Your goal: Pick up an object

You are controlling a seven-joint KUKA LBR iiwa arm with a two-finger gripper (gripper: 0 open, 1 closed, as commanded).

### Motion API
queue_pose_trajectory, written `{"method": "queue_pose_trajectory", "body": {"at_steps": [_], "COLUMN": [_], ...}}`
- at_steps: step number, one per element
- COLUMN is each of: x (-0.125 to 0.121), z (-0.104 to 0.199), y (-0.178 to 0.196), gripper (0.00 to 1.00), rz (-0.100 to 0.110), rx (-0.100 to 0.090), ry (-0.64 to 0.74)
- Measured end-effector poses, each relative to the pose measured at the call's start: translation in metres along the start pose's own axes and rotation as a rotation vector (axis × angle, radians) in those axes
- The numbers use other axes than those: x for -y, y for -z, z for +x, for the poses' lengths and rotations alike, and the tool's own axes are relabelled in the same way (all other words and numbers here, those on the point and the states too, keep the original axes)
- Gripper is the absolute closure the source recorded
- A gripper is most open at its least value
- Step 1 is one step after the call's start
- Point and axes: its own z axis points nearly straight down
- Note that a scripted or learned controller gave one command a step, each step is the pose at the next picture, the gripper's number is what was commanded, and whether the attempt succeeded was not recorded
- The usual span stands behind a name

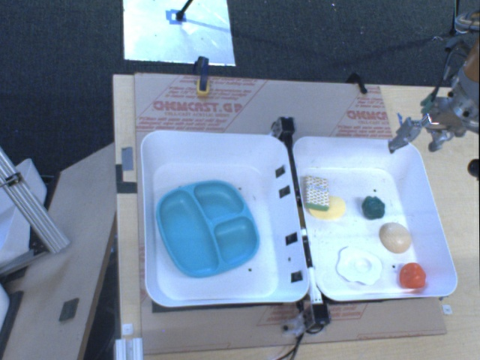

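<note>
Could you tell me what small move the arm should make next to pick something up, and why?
Probably move the gripper down and toward the dark green piece. The gripper hangs above the far right corner of the right bin, holding nothing, and that green piece looks like the nearest item, standing apart from the egg-shaped piece.

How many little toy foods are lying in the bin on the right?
5. A sponge-like block on a yellow disc at left, dark green piece centre, tan egg, fried egg, red-orange ball at front right.
</note>
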Motion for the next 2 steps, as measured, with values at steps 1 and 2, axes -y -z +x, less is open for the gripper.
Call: {"method": "queue_pose_trajectory", "body": {"at_steps": [1, 2], "x": [-0.002, -0.012], "z": [0.001, -0.003], "y": [0.008, -0.041], "gripper": [0.0, 0.0], "rz": [-0.012, -0.01], "rx": [0.003, 0.003], "ry": [0.003, 0.003]}}
